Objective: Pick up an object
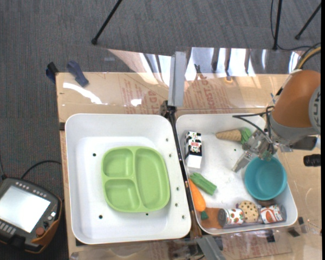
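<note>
Teal bowl (pixel 265 179) in right bin (pixel 227 124), just beside jaws (pixel 251 155); jaws spread open over the white floor, nothing held, near ice-cream cone (pixel 229 135)

bright, sharp; glare on rear panel (pixel 233 58)

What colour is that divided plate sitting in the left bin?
The divided plate is light green, plain with no pattern. It shows clearly in the camera view looking down on the bench.
</note>
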`<state>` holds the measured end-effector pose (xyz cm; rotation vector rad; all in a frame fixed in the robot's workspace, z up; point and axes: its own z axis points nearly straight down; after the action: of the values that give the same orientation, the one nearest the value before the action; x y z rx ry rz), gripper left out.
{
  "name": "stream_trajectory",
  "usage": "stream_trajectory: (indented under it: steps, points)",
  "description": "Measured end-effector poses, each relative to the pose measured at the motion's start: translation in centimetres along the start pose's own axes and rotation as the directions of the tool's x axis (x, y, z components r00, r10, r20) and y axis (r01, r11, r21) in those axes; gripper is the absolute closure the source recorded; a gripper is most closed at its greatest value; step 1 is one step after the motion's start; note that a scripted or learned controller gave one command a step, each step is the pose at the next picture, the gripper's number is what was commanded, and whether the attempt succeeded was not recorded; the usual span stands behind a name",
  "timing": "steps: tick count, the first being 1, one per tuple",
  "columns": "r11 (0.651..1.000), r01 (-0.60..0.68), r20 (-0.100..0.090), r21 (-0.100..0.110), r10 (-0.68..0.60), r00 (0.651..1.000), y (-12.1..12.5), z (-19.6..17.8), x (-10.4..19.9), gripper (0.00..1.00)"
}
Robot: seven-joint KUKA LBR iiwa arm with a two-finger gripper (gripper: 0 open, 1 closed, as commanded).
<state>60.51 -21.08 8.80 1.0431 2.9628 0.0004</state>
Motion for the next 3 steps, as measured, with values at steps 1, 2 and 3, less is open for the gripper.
stream_trajectory:
  steps: [1, 2, 3]
  points:
    - [0.995, -0.099, 0.0, -0.001, 0.099, 0.995, -2.8, 0.0, 3.9, 0.0]
    - [0.993, -0.118, -0.003, 0.0, 0.118, 0.993, -2.2, 0.1, 6.4, 0.0]
    - [0.993, -0.117, -0.001, -0.003, 0.117, 0.993, -2.1, -0.9, 6.2, 1.0]
